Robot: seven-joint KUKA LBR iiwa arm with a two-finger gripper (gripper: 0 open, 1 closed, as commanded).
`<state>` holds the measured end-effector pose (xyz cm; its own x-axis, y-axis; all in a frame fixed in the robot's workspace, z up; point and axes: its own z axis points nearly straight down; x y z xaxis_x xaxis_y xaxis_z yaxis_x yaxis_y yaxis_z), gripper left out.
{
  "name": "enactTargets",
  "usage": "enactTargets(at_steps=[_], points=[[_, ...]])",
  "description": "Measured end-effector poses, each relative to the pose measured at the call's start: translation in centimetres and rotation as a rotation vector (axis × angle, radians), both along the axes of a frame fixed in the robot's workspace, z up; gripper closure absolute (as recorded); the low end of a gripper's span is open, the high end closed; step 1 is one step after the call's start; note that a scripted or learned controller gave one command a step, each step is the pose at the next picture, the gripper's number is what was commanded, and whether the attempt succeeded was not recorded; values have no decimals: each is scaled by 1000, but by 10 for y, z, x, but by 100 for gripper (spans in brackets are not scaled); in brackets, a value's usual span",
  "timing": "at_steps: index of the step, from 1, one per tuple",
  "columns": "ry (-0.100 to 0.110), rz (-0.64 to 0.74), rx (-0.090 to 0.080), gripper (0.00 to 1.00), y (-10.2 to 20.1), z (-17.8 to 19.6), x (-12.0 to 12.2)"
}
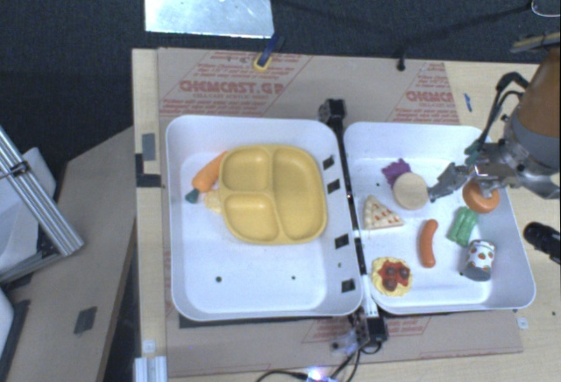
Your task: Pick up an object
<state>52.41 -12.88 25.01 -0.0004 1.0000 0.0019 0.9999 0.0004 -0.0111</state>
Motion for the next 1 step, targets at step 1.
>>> enactTargets(at_steps=[1], points=[[-13,3,-2,0,0,6,2]])
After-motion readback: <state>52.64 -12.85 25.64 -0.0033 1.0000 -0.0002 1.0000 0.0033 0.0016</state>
